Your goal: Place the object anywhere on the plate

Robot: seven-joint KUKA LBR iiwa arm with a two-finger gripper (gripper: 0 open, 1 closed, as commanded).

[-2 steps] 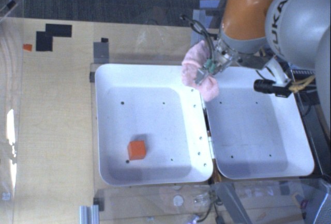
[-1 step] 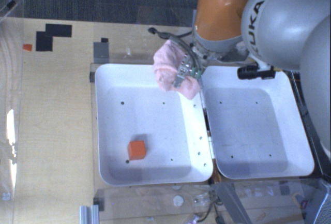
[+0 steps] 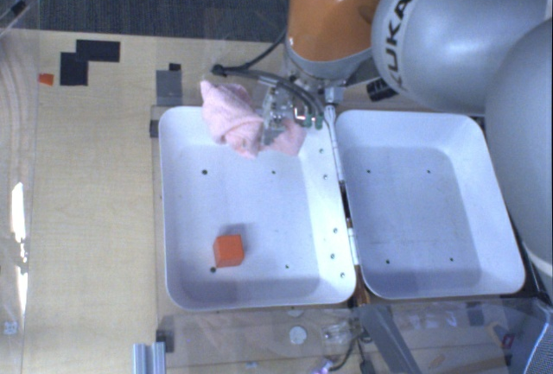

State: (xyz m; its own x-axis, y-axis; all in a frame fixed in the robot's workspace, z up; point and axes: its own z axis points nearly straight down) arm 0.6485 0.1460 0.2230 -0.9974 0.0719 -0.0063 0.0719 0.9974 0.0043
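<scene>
- Arm (image 3: 432,27): grey with an orange band above the wrist, it reached in from the right and hung over the far edge of the bins, where the two meet.
- Gripper (image 3: 278,123): it pointed down over the far right part of the left bin (image 3: 186,277). Its fingers seemed to be pressed into the pink cloth, with folds of fabric on both sides of them; the cloth hid the tips, so how wide they stood could not be told.
- Pink cloth (image 3: 232,117): a crumpled bundle at the far edge of the left bin. Most of it lay just left of the gripper, a smaller fold showed just right of it, and part draped over the bin's far rim. Whether it was lifted or rested on the bin floor was not clear.
- Orange block (image 3: 229,250): small, on the floor of the left bin, near the left corner, well apart from the gripper and the cloth.
- Right bin (image 3: 484,269): white, shallow, touching the left bin along their shared edge.
</scene>
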